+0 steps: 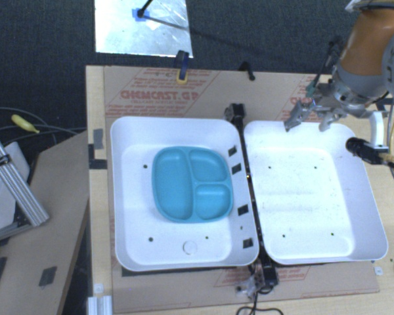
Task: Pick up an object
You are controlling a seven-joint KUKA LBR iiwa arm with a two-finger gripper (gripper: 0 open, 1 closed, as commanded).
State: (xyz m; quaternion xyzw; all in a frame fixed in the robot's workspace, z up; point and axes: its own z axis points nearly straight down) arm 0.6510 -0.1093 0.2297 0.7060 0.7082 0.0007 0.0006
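A light blue divided plate [190, 183] with three compartments lies flat in the middle of the left white bin [132, 151]. My gripper [309, 123] hangs above the far edge of the right white bin [354, 195], well away from the plate. Its two fingers are spread apart and point down, with nothing between them. The grey arm with its orange band comes in from the upper right.
A black divider with clips runs between the two bins. The bins rest on a cardboard sheet on the bench. A shiny metal sheet [143, 17] lies behind the bench, and a metal frame [13, 182] stands at the left.
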